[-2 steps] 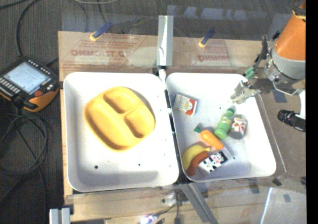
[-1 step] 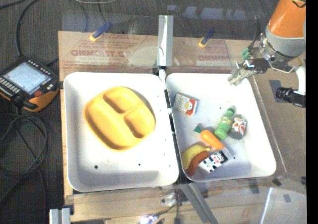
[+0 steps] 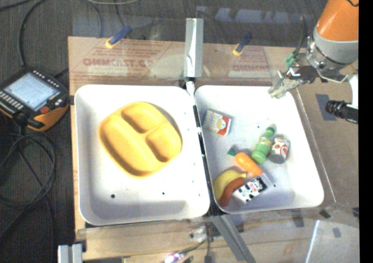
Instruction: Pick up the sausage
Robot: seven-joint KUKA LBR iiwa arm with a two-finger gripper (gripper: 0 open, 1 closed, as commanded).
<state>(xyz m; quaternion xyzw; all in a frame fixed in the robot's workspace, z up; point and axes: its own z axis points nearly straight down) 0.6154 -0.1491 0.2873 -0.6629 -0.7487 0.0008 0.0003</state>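
Dark carpet with loose cables lies around the surface (image 3: 81,58), a brown board carrying two shallow white bins side by side.

At the upper right of the frame, the grey arm (image 3: 338,23) with its orange band reaches in, and the end effector (image 3: 284,84) hangs over the upper right corner of the right bin (image 3: 303,145). Its two pale fingers stand slightly apart with nothing between them.

Below it, inside the right bin, a small orange-and-white carton (image 3: 217,122) lies near the upper left. A green bottle (image 3: 264,145) lies tilted near the middle right, just beside a small round can (image 3: 280,148). An orange carrot (image 3: 247,162) touches the bottle's lower end. At the lower left of this bin, the sausage (image 3: 231,189), reddish brown, lies against a yellow banana (image 3: 222,180) and beside a black-and-white carton (image 3: 254,188), well apart from the end effector.

In the left bin (image 3: 87,197) sits a yellow divided plate (image 3: 140,138). At the far left of the frame, a handheld control pendant (image 3: 34,97) rests on the carpet.
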